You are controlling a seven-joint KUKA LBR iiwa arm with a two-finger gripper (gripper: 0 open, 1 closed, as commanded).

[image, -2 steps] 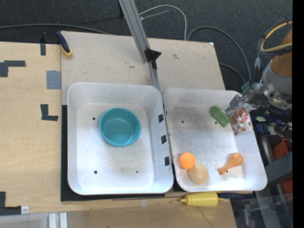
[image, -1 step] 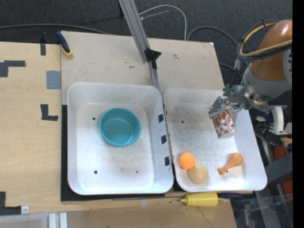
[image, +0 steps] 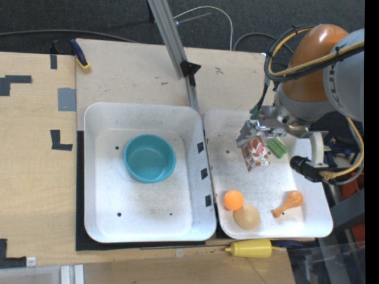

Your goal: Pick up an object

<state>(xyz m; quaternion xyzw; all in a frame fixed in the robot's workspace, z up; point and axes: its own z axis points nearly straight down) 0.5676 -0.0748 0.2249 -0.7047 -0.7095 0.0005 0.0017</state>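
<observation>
One arm reaches in from my right, wrist bent down over the right bin. Its gripper sits directly above a red-and-white packet; I cannot tell its state. A green piece lies just right of the gripper, an orange ball below it.

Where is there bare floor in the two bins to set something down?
Left bin: open floor all around the teal bowl, widest along the near wall. Right bin: a free strip along the divider, above the orange ball. Crowded near the claw, red packet, tan ball and orange drumstick.
</observation>
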